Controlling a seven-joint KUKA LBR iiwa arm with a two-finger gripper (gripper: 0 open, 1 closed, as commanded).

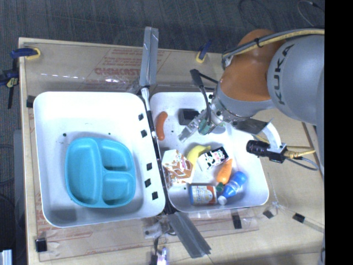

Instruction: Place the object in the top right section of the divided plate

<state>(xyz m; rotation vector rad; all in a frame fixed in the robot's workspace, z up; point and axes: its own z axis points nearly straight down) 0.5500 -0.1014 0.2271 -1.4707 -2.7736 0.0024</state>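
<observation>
Camera view: arm [265, 76] hides right bin's [259, 195] far corner

A: What sits in the right bin [259, 195]?
B: Clutter. Sausage [160, 125] near the left wall, upright along the divider. Banana [197, 152] mid-bin, cow-print carton [212, 158] just beside it on the right. Patterned snack bag [178, 168] left of the banana, at the left wall.
A: Front edge?
B: Can [202, 194] lying on its side, blue bottle [232, 187] touching its right end, carrot [223, 171] just above the bottle, tilted.
A: Anything outside the bins?
B: Bench [83, 59] has printed cardboard under clear sheet. Blue-yellow clamp [25, 53] at the far left corner, another clamp [203, 51] at the back edge. Metal bar [148, 59] runs back from the gap between the bins.
</observation>
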